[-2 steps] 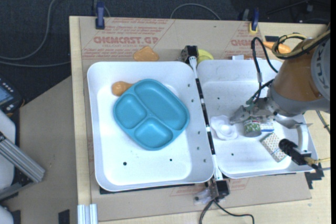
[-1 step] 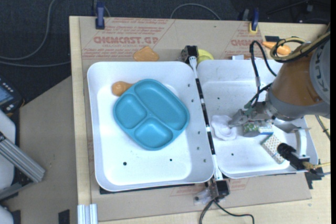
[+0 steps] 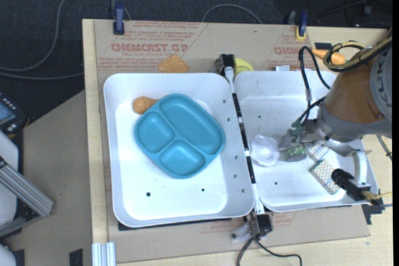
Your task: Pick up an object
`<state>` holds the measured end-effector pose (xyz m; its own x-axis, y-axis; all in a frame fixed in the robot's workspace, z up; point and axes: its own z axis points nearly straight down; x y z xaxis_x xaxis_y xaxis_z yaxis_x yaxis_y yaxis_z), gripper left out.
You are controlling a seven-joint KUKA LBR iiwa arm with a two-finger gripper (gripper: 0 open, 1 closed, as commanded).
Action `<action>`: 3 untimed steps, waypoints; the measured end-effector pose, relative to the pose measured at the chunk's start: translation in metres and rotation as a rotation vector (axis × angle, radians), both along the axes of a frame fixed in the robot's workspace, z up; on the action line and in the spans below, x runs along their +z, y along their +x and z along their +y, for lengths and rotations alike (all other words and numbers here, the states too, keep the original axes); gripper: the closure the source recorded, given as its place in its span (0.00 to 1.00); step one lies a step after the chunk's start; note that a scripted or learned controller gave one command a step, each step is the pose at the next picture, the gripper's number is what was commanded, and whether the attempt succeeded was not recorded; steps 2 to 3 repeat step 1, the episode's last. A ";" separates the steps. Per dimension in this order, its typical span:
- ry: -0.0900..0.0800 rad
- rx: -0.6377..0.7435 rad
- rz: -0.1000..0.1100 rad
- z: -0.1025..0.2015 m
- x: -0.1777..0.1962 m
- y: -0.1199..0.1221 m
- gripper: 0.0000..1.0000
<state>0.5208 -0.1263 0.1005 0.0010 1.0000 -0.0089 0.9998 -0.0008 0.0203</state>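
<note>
A small clear rounded object point(image 3: 264, 151) is seen in the right bin point(image 3: 283, 196), just beside the gripper point(image 3: 293, 147) on the side toward the divider, with nothing visibly held; whether the gripper is spread or closed cannot be told. A patterned brush-like item point(image 3: 330, 175) lies on the opposite side, toward the bin's near corner. Well apart in the left bin point(image 3: 124, 196), a blue divided plate point(image 3: 179, 134) is found, with an orange piece point(image 3: 143, 104) at its rim.

blue clamps point(image 3: 118, 14) and perhaps cables point(image 3: 68, 6) edge the bench point(image 3: 100, 134).
</note>
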 end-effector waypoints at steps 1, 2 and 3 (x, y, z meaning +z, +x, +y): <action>0.010 0.011 0.009 0.075 0.090 0.023 1.00; 0.010 0.011 0.009 0.075 0.090 0.023 1.00; 0.010 0.011 0.009 0.075 0.090 0.023 1.00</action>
